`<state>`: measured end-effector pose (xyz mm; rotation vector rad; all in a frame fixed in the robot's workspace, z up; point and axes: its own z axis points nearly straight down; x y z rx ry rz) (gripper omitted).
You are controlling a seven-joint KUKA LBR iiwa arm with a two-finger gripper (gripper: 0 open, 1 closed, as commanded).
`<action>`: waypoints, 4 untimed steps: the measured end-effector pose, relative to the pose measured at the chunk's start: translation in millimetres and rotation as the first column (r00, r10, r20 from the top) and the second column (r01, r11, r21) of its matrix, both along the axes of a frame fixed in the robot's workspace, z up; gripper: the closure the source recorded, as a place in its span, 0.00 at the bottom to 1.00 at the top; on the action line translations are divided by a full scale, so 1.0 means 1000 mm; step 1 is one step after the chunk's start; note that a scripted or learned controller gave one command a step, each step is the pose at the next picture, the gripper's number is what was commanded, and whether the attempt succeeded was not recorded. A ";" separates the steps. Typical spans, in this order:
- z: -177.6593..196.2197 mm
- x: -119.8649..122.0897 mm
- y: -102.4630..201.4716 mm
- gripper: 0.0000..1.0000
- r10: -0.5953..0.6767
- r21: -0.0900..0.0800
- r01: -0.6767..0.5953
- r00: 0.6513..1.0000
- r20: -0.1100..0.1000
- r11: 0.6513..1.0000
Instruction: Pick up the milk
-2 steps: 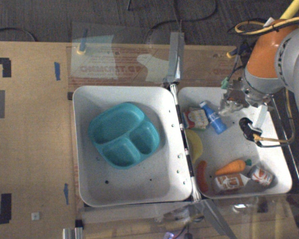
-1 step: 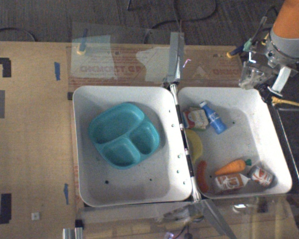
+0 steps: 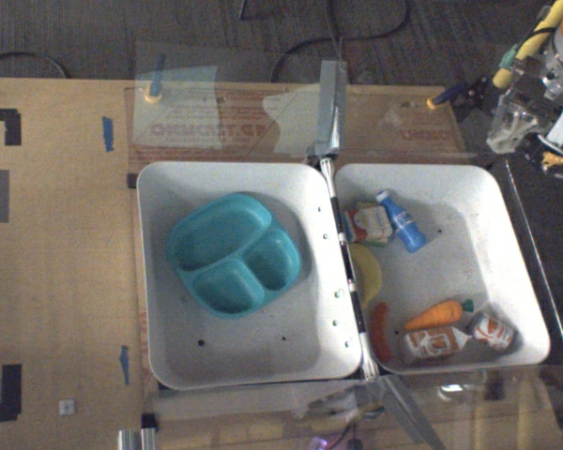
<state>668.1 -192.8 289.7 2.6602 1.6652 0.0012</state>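
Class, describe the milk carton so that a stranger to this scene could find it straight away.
Look in the right-hand white bin, at its upper left corner beside the divider. The milk carton lies there, touching a blue bottle. It alone is a boxy red, white and green pack.

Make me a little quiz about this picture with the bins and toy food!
1. True or false: the teal plate lies in the right bin, the one on the view's right.
2. Which thing lies right beside the milk carton? A) the blue bottle B) the carrot C) the teal plate
3. Fill in: the teal plate has ___ compartments.

Key: 1 false, it lies in the left bin. 2 A. 3 three.
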 end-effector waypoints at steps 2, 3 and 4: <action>0.053 0.001 -0.017 1.00 -0.115 0.000 0.115 0.993 0.000 0.993; 0.084 -0.057 -0.022 1.00 -0.124 0.002 0.124 0.992 -0.004 0.992; 0.064 -0.077 0.043 1.00 -0.024 0.003 0.024 1.000 -0.004 1.000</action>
